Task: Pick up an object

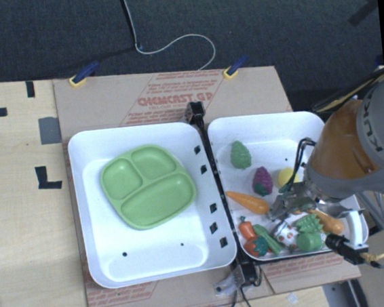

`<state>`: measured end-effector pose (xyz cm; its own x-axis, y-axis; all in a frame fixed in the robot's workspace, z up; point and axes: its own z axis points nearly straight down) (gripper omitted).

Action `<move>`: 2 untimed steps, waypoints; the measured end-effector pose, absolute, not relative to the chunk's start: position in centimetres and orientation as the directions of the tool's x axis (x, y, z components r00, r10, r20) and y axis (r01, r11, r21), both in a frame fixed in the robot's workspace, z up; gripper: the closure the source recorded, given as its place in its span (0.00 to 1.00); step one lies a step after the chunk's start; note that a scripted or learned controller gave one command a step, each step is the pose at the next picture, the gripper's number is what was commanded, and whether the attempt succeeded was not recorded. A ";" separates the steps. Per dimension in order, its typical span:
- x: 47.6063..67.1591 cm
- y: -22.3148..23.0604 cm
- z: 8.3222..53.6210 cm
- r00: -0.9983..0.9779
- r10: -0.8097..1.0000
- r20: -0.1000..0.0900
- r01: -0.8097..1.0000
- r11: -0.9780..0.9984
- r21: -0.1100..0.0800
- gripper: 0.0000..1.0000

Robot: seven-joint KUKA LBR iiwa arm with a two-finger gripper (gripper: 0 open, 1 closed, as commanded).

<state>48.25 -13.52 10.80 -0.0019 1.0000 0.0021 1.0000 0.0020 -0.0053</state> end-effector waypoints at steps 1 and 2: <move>52.3 -4.8 25.6 -0.014 1.000 0.002 1.000 0.014 0.016 1.00; 49.8 -0.1 21.6 -0.005 1.000 0.002 1.000 0.005 -0.006 1.00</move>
<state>49.75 -0.12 21.63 -0.0054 1.0000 0.0017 1.0000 0.0054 -0.0063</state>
